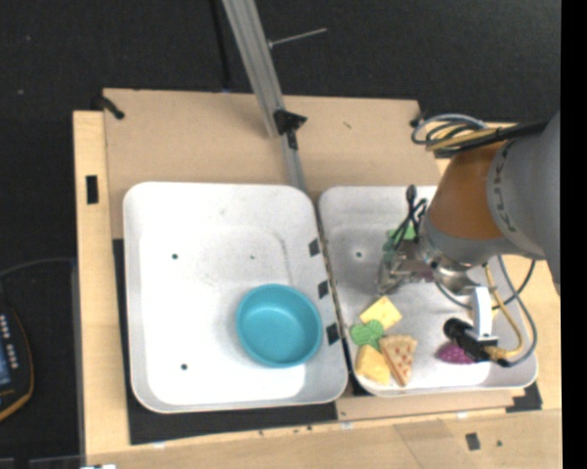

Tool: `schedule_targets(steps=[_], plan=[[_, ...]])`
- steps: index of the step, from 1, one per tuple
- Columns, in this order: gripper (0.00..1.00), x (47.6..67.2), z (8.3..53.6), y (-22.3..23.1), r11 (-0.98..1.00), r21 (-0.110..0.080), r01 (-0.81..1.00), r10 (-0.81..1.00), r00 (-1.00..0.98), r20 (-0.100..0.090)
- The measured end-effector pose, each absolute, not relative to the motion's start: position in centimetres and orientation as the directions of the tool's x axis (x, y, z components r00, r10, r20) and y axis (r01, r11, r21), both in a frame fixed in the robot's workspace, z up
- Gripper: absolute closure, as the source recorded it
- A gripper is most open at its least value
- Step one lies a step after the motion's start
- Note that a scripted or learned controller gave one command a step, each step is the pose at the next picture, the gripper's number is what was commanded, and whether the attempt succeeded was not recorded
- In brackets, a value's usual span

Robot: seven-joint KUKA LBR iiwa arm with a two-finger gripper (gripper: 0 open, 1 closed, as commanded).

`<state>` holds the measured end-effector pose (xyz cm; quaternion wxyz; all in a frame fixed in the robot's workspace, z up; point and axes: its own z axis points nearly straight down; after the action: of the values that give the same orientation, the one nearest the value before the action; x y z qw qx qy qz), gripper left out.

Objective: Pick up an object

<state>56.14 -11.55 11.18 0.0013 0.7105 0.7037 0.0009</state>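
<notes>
Fingers (389,274) of the gripper (402,270) sit low in the right bin (352,213); we cannot tell their spacing. We judge nothing lifted yet: the yellow block (381,313) lies on the bin floor just beside them.

One fixed camera looked down at a slant from above my table (254,140), far enough to take in both white bins (156,262) whole; my arm (488,198) entered from three o'clock.

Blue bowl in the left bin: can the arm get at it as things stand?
Probably yes. The blue bowl sits alone in the left bin, nothing over it; the arm hangs over the right bin, beside it.
</notes>
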Motion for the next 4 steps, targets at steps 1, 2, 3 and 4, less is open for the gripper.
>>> schedule_targets(steps=[1,2,3,4], plan=[[1.0,56.3,15.6,-12.0,-0.008,0.006,1.0,1.0,0.008,-0.002],[1.0,57.2,20.3,-12.6,0.003,0.007,1.0,1.0,-0.003,-0.002],[1.0,57.3,23.2,-12.7,0.003,0.004,1.0,1.0,-0.003,-0.001],[1.0,56.5,24.2,-8.3,0.007,0.002,1.0,1.0,-0.007,0.001]])
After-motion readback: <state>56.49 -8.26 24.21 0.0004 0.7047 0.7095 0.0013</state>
